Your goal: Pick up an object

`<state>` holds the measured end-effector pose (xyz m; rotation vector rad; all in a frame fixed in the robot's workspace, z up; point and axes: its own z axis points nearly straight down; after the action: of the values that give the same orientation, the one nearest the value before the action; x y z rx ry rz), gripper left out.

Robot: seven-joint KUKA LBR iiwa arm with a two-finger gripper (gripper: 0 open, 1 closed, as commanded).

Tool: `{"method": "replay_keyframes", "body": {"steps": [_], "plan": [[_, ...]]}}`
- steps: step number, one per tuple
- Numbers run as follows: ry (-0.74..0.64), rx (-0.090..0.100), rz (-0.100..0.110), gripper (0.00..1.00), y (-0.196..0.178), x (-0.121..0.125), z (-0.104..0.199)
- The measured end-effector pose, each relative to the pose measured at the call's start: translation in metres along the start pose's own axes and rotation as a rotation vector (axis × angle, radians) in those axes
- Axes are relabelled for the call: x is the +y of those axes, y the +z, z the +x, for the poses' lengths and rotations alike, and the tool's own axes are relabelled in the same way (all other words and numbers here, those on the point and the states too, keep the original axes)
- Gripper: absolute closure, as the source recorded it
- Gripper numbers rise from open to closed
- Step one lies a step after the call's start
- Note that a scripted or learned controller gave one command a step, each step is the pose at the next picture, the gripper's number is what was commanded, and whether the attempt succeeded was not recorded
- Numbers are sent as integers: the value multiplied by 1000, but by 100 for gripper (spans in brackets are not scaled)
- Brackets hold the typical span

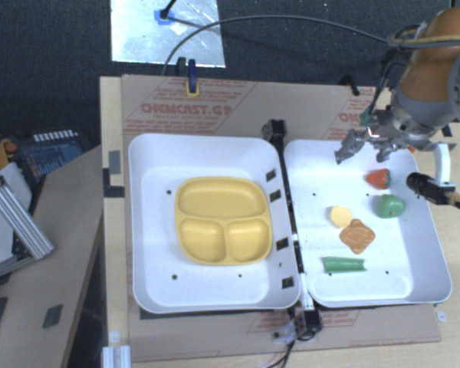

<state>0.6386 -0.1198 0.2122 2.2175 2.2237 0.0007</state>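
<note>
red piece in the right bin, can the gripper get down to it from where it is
Probably yes. The gripper hangs open over the right bin, just up and left of the red piece. Nothing lies over the piece; the green lump sits close below it.

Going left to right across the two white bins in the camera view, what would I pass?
Yellow divided tray → long green piece → brown waffle-like piece → round green piece. The pale yellow piece overlaps sideways with the long green one, and the red piece with the round green one, so I left those two out.
</note>
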Motion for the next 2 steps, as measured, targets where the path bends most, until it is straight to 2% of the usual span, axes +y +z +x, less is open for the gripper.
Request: {"method": "replay_keyframes", "body": {"steps": [2], "plan": [[2, 0, 1, 0, 89, 4, -10]]}}
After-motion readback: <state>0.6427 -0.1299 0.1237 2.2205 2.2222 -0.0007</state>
